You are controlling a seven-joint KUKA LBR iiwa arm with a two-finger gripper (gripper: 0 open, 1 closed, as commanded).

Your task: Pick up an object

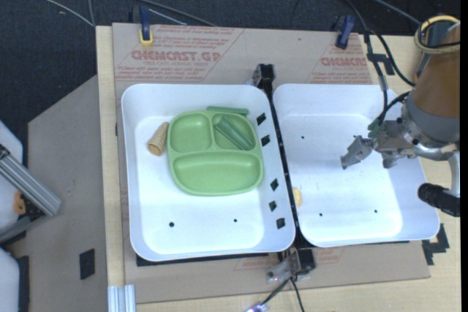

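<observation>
My gripper (358,154) hangs over the right bin (329,226) at centre right of the frame, fingers slightly parted, holding nothing. Left bin (146,215): a green divided plate (216,172) at frame centre, with a small tan cone (156,139) touching its left edge.

Grey arm (428,124) with orange band, black cables, metal fingers (357,153).
</observation>
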